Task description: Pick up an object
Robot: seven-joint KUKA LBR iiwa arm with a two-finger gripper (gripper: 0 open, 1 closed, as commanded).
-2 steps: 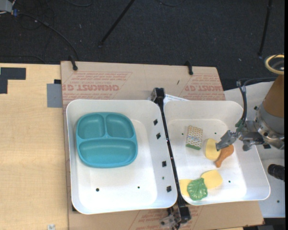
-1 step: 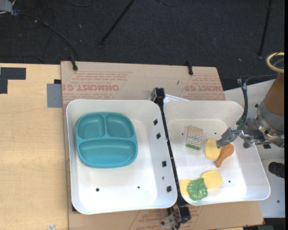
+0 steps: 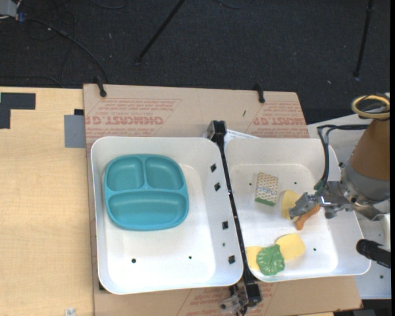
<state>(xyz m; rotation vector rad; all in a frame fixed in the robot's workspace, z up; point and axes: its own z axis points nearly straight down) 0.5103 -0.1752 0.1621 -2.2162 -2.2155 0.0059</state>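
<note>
Low over the right bin (image 3: 329, 259), the jaws (image 3: 305, 209) sit against a yellow piece (image 3: 289, 203) and an orange one (image 3: 302, 220); I cannot tell their opening or any hold. Nearby lie a patterned block (image 3: 266, 189) and a green leaf toy (image 3: 270, 260). The cardboard (image 3: 138, 110) reads "CHEMCAST GP", mirrored.

You are looking at a robotics lab bench: two white bins (image 3: 204, 268) clamped side by side on printed cardboard (image 3: 184, 114), loose cables (image 3: 66, 31) and stand legs (image 3: 164, 25) on dark carpet across the top of the frame, and black tape markers (image 3: 10, 107) on the pale wood table (image 3: 33, 229) at left.
</note>
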